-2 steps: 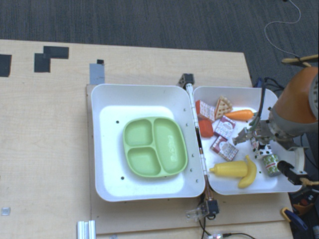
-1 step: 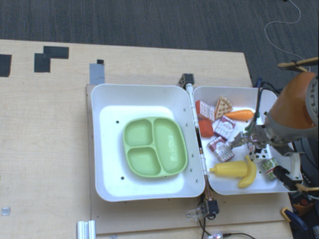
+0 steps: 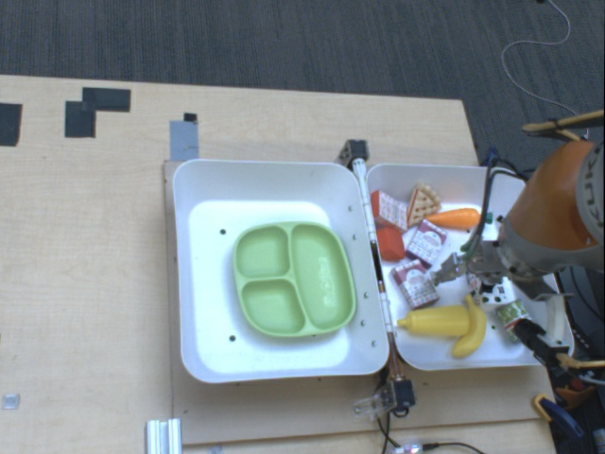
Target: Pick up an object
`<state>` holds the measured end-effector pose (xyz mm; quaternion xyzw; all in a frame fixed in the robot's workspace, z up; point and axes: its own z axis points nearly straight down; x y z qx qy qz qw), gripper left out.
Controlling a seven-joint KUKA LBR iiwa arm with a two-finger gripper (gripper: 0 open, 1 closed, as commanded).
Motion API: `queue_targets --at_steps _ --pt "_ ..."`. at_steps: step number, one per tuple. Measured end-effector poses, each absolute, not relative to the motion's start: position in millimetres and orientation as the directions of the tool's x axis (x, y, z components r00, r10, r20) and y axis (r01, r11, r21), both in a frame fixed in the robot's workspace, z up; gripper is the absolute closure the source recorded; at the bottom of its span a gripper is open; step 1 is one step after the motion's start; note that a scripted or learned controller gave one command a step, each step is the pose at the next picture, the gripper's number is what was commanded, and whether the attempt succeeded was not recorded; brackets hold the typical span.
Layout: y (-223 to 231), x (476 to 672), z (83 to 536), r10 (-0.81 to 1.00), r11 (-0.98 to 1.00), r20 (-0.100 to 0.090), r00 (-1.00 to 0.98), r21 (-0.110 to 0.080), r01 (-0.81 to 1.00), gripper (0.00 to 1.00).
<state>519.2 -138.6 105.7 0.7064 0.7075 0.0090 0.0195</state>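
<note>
The tabletop (image 3: 95,253) is carrying two shallow white bins side by side w/ a hinge-like seam between them, and plenty of bare wood is lying open to the left, far from anything worth picking. The left bin (image 3: 203,253) is holding just a green divided plate (image 3: 294,279), sitting roughly centred and flat, so lots of free floor around it but nothing small to grab there. The arm (image 3: 558,211), grey w/ orange band, is reaching in from the right and hanging over the right bin (image 3: 416,356), blocking the view of that bin's right half. All the likely pick targets are crowding the right bin: a yellow banana (image 3: 444,323) is lying flat near the front wall w/ its curved end toward the arm; a carrot (image 3: 458,218) is lying toward the back; a red piece (image 3: 388,245) is pressing close to the seam wall; a waffle-like wedge (image 3: 423,202) and two small printed packets (image 3: 425,243) (image 3: 415,282) are bunching in the middle, touching or overlapping. The tool (image 3: 471,270) is hovering just beside the packets and above the banana; can't tell if it's open or closed, nothing visibly between it. Judgement: banana's got the most open room around it; stuff near the seam wall looks tight for an approach.
</note>
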Motion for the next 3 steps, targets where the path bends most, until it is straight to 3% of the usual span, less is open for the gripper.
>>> queue_targets --at_steps 1,2,3 --pt "-126.5 515.5 105.0 1.000 0.003 -0.016 -0.002 0.045 0.999 0.00" --pt "-135.8 517.9 119.0 0.999 -0.004 -0.035 0.006 0.061 0.998 1.00" --pt "-134.8 517.8 118.4 0.999 -0.002 -0.033 0.004 0.059 0.998 0.00"
